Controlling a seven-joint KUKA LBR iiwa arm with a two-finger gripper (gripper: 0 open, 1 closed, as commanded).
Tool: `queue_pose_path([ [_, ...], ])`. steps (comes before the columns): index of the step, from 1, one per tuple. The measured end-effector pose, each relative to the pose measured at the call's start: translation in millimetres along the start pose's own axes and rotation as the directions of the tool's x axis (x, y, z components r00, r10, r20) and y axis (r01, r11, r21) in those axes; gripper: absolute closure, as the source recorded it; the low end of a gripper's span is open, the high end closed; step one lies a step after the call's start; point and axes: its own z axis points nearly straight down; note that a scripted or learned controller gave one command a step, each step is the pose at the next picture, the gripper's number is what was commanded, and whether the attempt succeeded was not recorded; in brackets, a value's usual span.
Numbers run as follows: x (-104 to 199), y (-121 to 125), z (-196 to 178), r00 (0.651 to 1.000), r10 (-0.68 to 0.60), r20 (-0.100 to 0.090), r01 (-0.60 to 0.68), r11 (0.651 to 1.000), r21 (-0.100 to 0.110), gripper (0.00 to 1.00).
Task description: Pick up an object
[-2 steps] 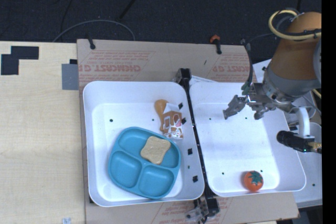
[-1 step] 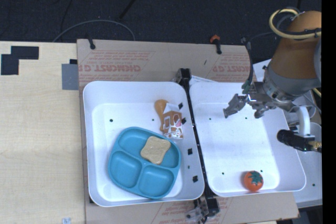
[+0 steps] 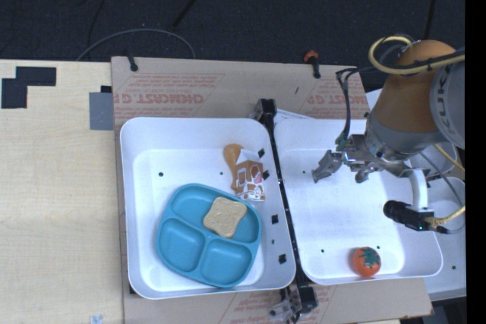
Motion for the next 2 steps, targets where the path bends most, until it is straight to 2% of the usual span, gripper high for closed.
queue_pose_path([
  [1,5,-7,63,1.000,0.000,-0.001,0.000,1.000,0.003,0.00],
  [2,6,-7,89,1.000,0.001,0.000,-0.001,1.000,-0.001,0.00],
])
